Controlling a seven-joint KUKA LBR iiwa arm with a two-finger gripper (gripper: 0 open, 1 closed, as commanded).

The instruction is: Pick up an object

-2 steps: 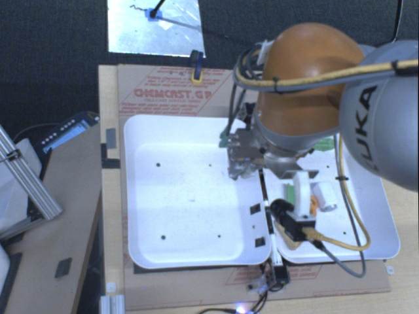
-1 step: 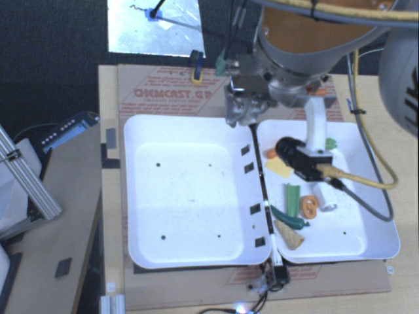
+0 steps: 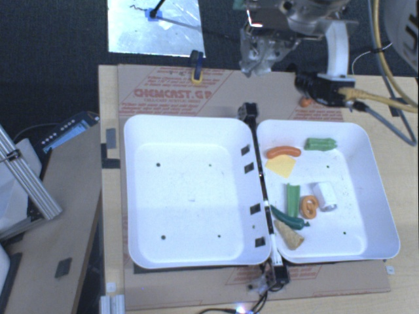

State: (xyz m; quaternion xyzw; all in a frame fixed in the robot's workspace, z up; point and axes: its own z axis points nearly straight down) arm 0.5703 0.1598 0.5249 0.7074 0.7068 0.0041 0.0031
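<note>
Camera view: fingers (image 3: 252, 61) hang above bench, holding nothing.

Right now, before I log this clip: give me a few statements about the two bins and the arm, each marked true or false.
1. All the loose items lie in the right bin. True.
2. The gripper is down inside the left bin. False: it hangs over the bench's far edge, behind both bins.
3. The yellow wedge lies just in front of the orange sausage-shaped piece. True.
4. The white cylinder rests against the green block. False: they lie apart, the block nearer the far wall.
5. The orange ring sits in the bin's far right corner. False: it sits mid-bin, beside the white cylinder.
</note>
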